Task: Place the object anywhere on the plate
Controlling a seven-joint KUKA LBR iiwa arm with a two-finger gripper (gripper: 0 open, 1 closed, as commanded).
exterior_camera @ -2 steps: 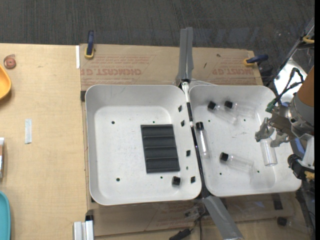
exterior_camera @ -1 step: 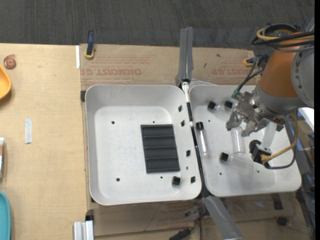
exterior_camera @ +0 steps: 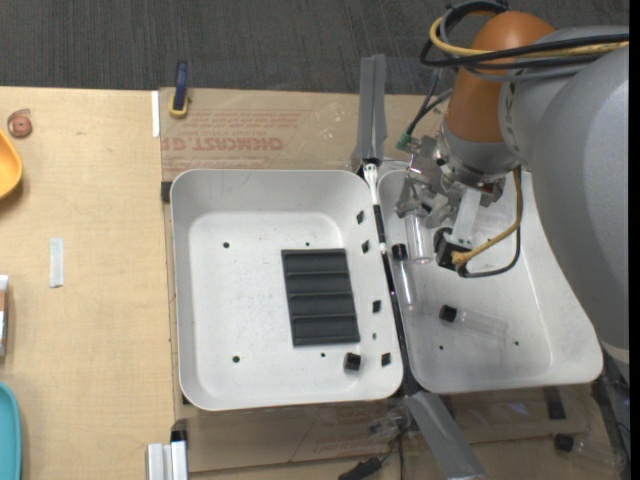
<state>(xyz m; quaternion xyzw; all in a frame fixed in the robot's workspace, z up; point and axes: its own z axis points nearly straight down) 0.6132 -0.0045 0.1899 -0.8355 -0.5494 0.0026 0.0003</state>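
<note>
Pincer (exterior_camera: 418,230) low over right bin (exterior_camera: 560,363); whether spread, cannot tell

Left bin (exterior_camera: 200,298) mostly open around the black plate (exterior_camera: 320,296).

The arm (exterior_camera: 560,118) covers the right bin's (exterior_camera: 500,358) far corner. Its claw (exterior_camera: 430,213) is too cluttered to read. An orange dish (exterior_camera: 8,173) is cut off at left.
</note>
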